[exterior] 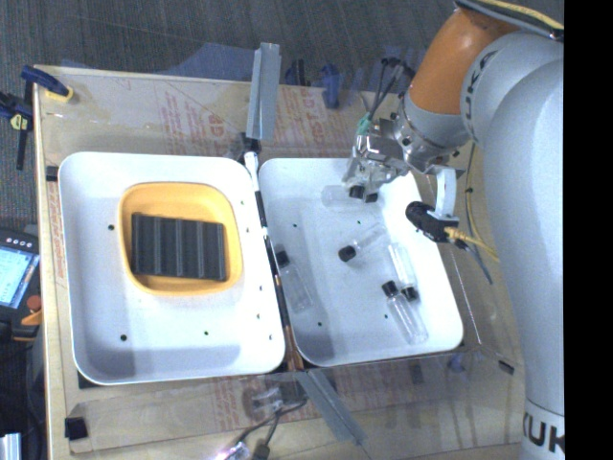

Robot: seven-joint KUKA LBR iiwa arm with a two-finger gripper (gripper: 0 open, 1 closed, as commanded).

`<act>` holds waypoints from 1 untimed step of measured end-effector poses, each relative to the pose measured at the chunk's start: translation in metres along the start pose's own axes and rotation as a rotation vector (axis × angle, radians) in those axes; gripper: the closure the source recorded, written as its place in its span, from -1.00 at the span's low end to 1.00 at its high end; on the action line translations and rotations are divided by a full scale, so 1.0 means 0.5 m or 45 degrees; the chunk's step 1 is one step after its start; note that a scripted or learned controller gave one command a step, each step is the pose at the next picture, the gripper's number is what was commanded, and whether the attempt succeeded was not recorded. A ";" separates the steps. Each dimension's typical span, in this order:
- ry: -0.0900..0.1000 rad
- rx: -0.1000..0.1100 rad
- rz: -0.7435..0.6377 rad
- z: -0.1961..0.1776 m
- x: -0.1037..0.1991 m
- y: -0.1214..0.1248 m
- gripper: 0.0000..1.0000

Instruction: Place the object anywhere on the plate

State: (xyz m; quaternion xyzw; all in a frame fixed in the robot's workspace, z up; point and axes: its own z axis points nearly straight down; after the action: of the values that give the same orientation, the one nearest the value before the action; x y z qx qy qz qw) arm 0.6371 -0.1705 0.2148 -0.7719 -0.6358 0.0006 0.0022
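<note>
You are looking down at a slant on a worktop (144, 118) carrying two shallow white bins side by side. The left bin (86, 324) holds the plate (182, 204), a yellow-rimmed dish with a dark ribbed insert in its middle, sitting squarely so there is a broad landing area. The right bin (326, 338) holds several small clear vials with black caps, scattered and lying on their sides. One vial (359, 243) lies near the bin's centre; two more vials (402, 290) lie toward its right side, and another (297, 286) rests by the left wall.

The arm reaches in from the right, and its gripper (367, 185) hangs low over the far end of the right bin, just above a pale vial (335, 197) lying there. Whether the gripper is wide, narrow or closed on anything cannot be told from this angle. Judging by its position, you are at the picking stage; nothing lies on the plate yet, so the carry across the divider remains.
</note>
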 end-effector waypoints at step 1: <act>-0.002 0.001 -0.141 0.031 0.107 -0.026 1.00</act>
State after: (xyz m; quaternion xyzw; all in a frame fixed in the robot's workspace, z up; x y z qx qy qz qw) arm 0.6344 -0.1157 0.1992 -0.7355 -0.6775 0.0014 0.0021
